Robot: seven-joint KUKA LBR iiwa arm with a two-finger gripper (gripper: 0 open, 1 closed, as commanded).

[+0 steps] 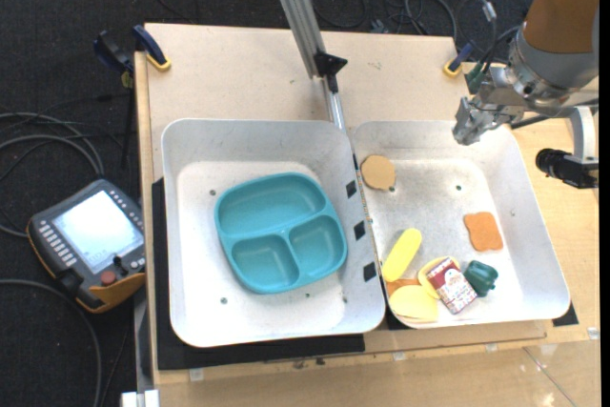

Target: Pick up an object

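Grey gripper (469, 131) hangs over the right bin (534, 205) rim at about 1 o'clock, touching no object; can't tell its opening. Yellow banana (401, 252), tan round piece (377, 172), orange slab (483, 230), red-white packet (450, 286) lie inside; teal divided tray (279, 230) fills the left bin (186, 205)

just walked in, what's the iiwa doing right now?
A pick attempt, nothing grabbed yet. The pincer hangs over the far right corner of the right bin, with nothing seen in it. The items lie below it: a tan round piece, an orange piece, a yellow banana-like piece, a small red-and-white carton and a dark green piece. The left bin holds a teal divided tray.
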